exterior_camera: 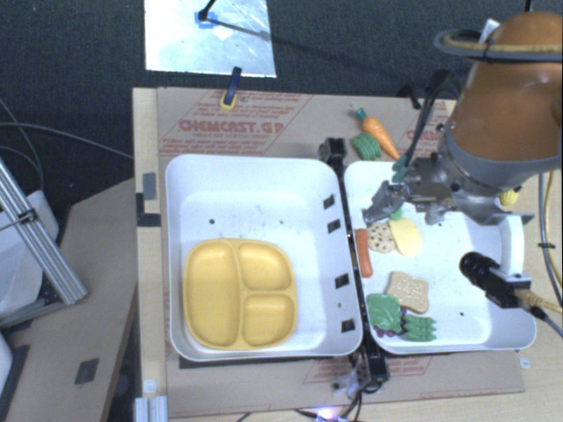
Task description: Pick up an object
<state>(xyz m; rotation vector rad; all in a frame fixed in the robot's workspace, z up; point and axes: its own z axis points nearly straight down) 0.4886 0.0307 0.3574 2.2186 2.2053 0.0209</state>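
- Left shallow white plastic bin (255,178): holds one yellow three-compartment plastic tray (239,292), lying flat toward the bin's near left corner.
- Right shallow white plastic bin (475,323): holds the toy food items listed below.
- Pale yellow rounded toy piece (406,236): upper middle of the right bin, just below the gripper.
- Speckled tan cracker-like toy (380,236): touching the pale yellow piece on its left.
- Orange-red sausage-shaped toy (363,253): lies along the right bin's left wall, near the cracker.
- Tan toast-slice toy (409,292): lower middle of the right bin.
- Green leafy toy vegetables (385,310): near corner of the right bin, just beside the toast; a purple bit shows under them.
- Orange toy carrot with green top (378,132): outside the bins, on the brown cardboard sheet (264,126) behind the right bin.
- Grey two-finger gripper (393,202): low over the upper part of the right bin, above the cracker and yellow piece; whether it is spread or pressed together cannot be told, and no item shows held in it.
- Grey arm with orange band (515,77): reaches in from the right.
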